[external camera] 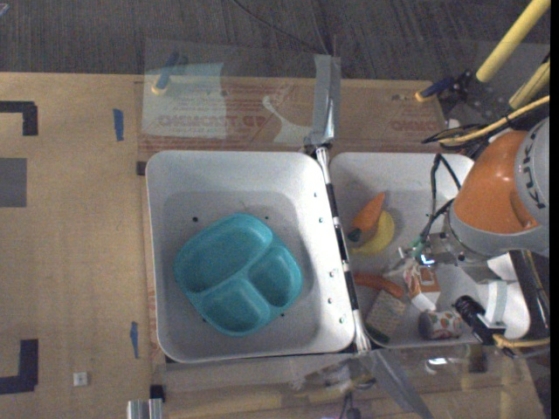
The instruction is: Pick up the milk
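You are looking down on a tan wooden bench (79,260) marked with black tape corners and short blue tape strips, with dark grey carpet (105,16) beyond its far edge and a black cable (262,20) looping across that carpet. A clear plastic sheet (227,103) lies behind the two white bins. The left bin (166,182) holds a teal divided plate (238,273). In the right bin (349,177) you can see a carrot (369,216) resting against a yellow piece (381,234), and nearer the front a cluster of small items. The milk (424,288), a small carton with a white cap, lies in that cluster, toward the bin's front right. The gripper (417,258) sits just above it, under the orange band of the arm (493,199); you cannot tell how its fingers are set. Yellow poles (515,29) slant in at the upper right.
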